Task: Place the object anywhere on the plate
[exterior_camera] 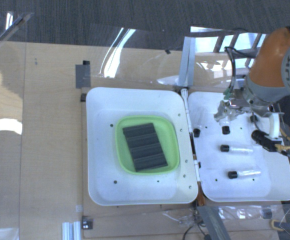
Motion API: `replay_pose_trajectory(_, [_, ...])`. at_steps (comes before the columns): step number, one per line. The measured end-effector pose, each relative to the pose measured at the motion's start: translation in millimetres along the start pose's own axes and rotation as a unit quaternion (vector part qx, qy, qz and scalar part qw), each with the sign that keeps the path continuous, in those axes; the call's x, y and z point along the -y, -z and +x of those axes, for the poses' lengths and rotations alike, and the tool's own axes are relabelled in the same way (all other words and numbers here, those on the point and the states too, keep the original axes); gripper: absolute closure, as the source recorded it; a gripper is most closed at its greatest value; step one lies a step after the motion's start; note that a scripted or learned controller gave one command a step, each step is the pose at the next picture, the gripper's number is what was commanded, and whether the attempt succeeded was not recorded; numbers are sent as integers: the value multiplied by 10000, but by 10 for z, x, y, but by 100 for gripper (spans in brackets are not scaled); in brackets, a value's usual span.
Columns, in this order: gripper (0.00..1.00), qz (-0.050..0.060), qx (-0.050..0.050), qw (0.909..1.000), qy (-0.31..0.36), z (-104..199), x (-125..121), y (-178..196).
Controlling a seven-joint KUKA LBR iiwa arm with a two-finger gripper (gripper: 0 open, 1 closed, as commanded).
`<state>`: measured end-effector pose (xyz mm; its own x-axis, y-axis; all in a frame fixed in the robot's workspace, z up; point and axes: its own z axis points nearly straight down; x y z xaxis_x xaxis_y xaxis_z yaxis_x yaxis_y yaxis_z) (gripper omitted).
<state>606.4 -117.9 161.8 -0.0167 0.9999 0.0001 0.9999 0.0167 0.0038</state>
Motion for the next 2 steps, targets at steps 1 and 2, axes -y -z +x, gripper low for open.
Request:
replay_pose_trajectory(1, [100, -10, -6, 9979, 655, 1157, 117, 244])
replay_pose_trajectory(2, [100, 3, -7, 9974, 726, 1903, 216, 234])
